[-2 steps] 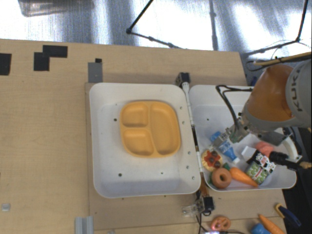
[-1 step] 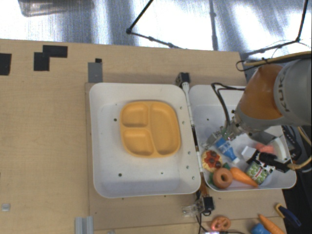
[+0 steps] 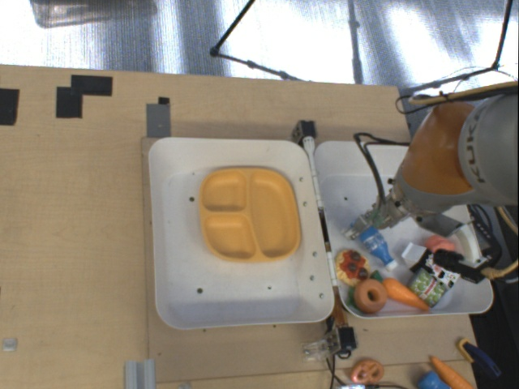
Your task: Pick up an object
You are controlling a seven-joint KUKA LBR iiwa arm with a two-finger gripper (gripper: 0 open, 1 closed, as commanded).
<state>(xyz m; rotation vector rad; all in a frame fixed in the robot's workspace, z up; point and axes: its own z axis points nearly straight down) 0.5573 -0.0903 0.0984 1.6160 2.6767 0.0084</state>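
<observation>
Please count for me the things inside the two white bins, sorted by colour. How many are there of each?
Yellow: 1, divided plate
Blue: 1, small bottle
Orange: 1, carrot
Brown: 1, doughnut
Pink: 1, piece
Mixed colours: 2, pizza slice, green carton
Total: 7

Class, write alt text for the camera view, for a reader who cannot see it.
A grey and orange robot arm reaches from the right into the right bin, its gripper just above a blue bottle among a donut, carrot and other toys. The left bin holds a yellow divided plate.
</observation>
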